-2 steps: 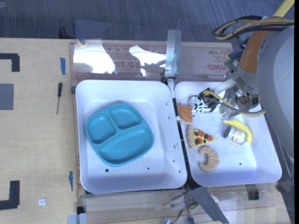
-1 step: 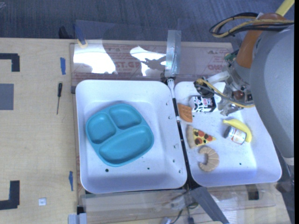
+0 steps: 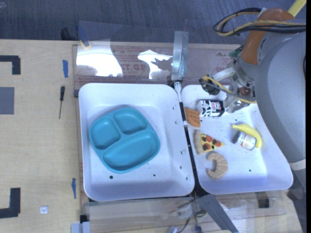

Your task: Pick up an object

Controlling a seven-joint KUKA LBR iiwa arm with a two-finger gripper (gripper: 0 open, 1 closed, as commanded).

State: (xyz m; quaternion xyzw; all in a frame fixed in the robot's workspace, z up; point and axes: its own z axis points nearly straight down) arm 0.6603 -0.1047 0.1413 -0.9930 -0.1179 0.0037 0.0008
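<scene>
we see the gripper (image 3: pixel 232 97) low over the far end of the right bin (image 3: pixel 272 171), just beside a black-and-white packet (image 3: pixel 212 108). whether the claw is open or closed, we cannot tell, and we see nothing in its grasp. candidate objects all lie on the bin floor: the packet, an orange wedge (image 3: pixel 193 117), a pizza slice (image 3: pixel 209 142), a croissant (image 3: pixel 217 165), a banana (image 3: pixel 249 132) touching a small can (image 3: pixel 245 141). the left bin (image 3: pixel 97 178) holds a blue divided plate (image 3: pixel 125 139). we judge the pick as approach only; grasp and lift remain.
</scene>
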